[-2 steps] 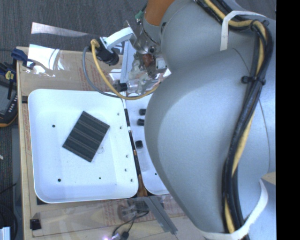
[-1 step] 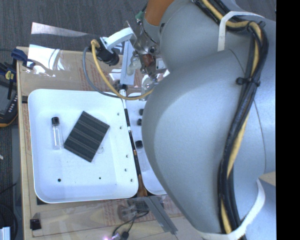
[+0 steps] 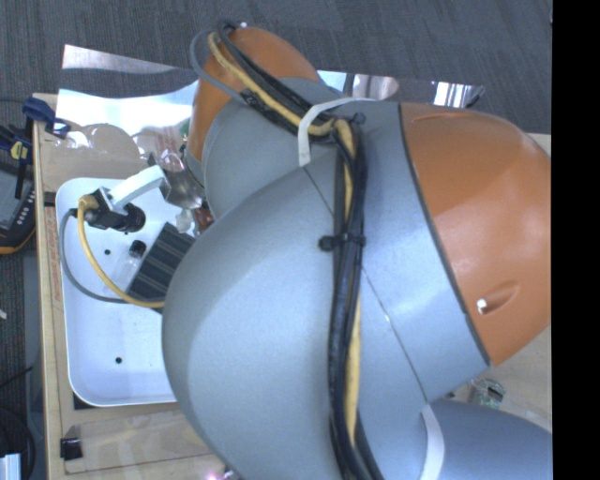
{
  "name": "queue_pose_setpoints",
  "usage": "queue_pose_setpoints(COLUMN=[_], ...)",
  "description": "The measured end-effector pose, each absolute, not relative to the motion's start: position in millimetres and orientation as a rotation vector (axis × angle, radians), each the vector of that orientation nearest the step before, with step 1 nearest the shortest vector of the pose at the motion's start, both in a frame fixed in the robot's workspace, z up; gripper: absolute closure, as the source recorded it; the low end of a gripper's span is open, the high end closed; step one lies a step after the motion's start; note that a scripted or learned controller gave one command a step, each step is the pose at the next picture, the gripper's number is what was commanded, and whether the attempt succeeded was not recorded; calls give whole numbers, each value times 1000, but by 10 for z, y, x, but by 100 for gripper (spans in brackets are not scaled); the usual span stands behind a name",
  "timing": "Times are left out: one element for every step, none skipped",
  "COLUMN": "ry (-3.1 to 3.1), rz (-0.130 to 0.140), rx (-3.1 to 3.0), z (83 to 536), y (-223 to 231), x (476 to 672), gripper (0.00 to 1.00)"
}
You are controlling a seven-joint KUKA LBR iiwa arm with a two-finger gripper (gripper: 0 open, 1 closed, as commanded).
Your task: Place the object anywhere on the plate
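My own arm (image 3: 375, 281) covers most of what lies below me, grey shell and orange band. Past it, the left white bin (image 3: 103, 375) sits on the bench (image 3: 122, 441). My hand (image 3: 178, 192) hangs over the bin's upper edge; whether it is wide or narrow I cannot tell. The object and plate are hidden from me, so weight, stiffness and a good hold stay unjudged.

A pale wooden bench (image 3: 112, 441) stands on dark grey carpet (image 3: 112, 28), with shiny foil (image 3: 112, 103) along its far edge.
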State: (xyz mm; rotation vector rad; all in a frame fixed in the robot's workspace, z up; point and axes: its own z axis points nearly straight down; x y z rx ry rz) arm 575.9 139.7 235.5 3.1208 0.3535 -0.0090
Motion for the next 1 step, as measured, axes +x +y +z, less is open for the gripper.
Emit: queue_pose_setpoints(ry=[549], rz=[8], rx=[3093], z=[4140], y=[1956], x=[6459], gripper=[0])
